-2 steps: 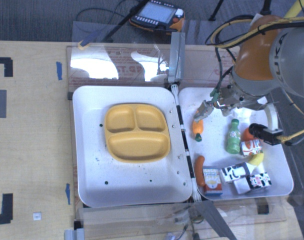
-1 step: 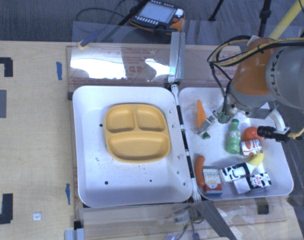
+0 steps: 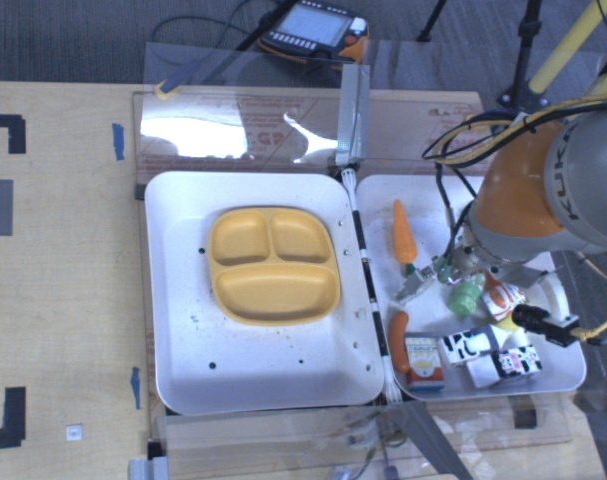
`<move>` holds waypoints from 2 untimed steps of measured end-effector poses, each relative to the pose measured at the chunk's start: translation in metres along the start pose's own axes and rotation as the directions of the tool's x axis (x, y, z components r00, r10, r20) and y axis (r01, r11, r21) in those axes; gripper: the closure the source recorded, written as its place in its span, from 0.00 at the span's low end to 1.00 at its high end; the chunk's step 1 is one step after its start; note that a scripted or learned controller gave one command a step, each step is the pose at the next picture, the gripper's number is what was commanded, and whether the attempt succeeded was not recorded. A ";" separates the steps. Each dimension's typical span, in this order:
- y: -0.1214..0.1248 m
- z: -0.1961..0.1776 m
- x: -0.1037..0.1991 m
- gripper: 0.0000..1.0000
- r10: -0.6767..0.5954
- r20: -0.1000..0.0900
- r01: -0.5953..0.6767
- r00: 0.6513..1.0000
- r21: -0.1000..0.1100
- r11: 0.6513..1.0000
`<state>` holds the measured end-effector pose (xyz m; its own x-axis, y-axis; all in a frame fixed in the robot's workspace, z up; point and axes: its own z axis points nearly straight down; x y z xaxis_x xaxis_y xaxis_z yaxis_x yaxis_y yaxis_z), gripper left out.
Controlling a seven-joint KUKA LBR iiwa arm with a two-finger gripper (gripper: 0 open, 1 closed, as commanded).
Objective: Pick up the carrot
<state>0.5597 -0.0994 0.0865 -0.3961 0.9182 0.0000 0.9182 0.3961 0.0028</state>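
Note:
The carrot (image 3: 403,232) is a slim orange piece lying lengthwise in the left part of the right bin (image 3: 568,380), close to the divider. My gripper (image 3: 421,280) hangs low in that bin, just below and slightly right of the carrot's near tip. The carrot lies free on the bin floor, and nothing of it sits inside the gripper. The grey arm with its orange band (image 3: 518,198) covers the bin's right and far part.
The left bin (image 3: 173,298) holds a yellow divided plate (image 3: 274,265). Near the gripper lie a green object (image 3: 466,299), a reddish sausage-like piece (image 3: 398,334), a small printed box (image 3: 424,359) and white-and-black packets (image 3: 473,345). Cables hang around the wrist.

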 end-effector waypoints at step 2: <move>0.077 -0.011 -0.032 1.00 -0.038 0.007 0.038 0.999 -0.006 0.999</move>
<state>0.6432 -0.0983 0.0980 -0.4307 0.9024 -0.0075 0.9024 0.4308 0.0084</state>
